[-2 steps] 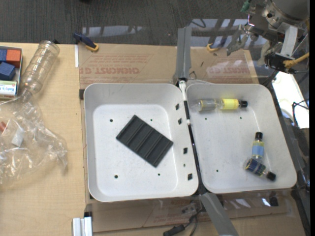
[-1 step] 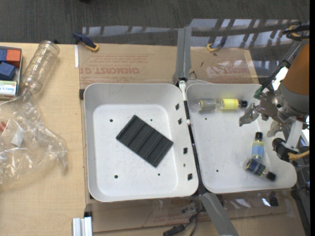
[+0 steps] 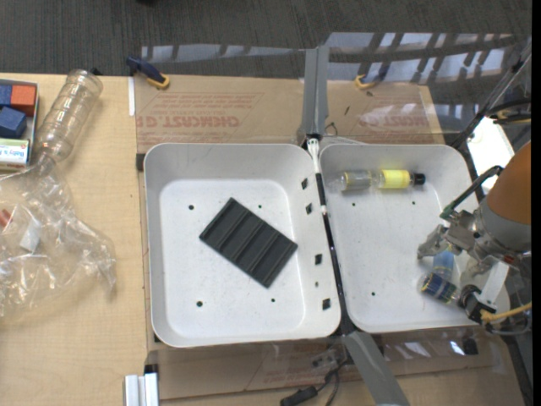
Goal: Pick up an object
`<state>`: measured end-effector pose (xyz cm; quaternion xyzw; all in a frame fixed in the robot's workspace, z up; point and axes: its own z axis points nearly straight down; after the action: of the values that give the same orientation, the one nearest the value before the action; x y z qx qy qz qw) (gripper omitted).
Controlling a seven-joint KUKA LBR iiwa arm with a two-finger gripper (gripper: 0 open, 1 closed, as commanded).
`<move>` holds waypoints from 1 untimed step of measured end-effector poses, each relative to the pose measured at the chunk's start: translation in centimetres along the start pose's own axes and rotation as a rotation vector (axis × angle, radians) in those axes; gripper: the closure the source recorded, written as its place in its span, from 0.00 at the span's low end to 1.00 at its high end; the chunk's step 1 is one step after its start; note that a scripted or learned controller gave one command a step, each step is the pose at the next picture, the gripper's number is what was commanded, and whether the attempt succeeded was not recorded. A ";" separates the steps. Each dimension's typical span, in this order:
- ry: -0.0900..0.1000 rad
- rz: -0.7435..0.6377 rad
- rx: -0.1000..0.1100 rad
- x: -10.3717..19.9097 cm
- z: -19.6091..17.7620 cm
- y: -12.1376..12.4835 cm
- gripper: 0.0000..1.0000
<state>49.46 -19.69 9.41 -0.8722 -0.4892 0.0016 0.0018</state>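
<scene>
My gripper (image 3: pixel 453 259) is low over the right side of the right bin (image 3: pixel 397 311), reaching in from the right. Its fingers are spread open. A small blue and white object (image 3: pixel 438 282) lies on the bin floor right under and between them; I cannot tell if they touch it. A clear small bottle with a yellow end (image 3: pixel 380 178) lies on its side near the far wall of the same bin, well away from the gripper. A dark ribbed rectangular block (image 3: pixel 248 242) lies flat and turned at an angle in the middle of the left bin (image 3: pixel 169 311).
A ridge with clips (image 3: pixel 319 218) separates the two bins. On the wooden bench to the left lie an empty plastic bottle (image 3: pixel 66 115), crumpled clear plastic wrap (image 3: pixel 46 235) and a box of coloured blocks (image 3: pixel 15 117). Cardboard (image 3: pixel 220 112) lies behind the bins.
</scene>
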 end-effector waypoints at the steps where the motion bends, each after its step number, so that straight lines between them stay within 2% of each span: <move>1: -0.001 0.004 0.003 -0.1 -0.8 -0.1 1.00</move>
<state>49.37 -19.75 10.20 -0.8731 -0.4876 0.0027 0.0030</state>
